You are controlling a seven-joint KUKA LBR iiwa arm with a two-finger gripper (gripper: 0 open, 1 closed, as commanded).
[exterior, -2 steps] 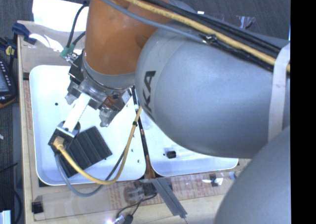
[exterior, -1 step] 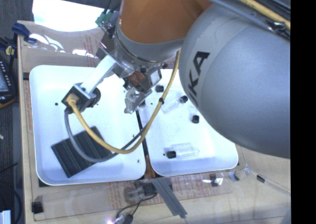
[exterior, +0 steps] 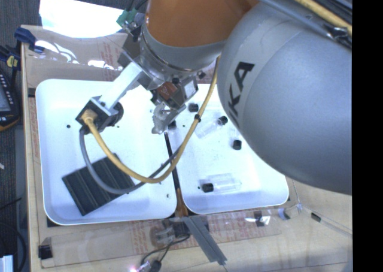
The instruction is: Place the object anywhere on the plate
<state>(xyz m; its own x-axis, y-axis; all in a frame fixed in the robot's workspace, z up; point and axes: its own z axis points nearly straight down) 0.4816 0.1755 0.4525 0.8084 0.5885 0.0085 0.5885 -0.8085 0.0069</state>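
Two white bins sit side by side. In the left bin [exterior: 43, 145] a dark ribbed plate [exterior: 96, 188] lies flat near the front. A yellow cable [exterior: 119, 166] loops just above it and could get in the way. The gripper [exterior: 160, 122] hangs over the line where the bins meet. I cannot tell if it is wide, narrow or holding something. In the right bin [exterior: 266, 188] a clear object [exterior: 218, 184] lies near the front, well apart from the plate. I think that is the thing to move. Small black bits [exterior: 222, 120] lie behind it. A good grab should take the clear object alone.
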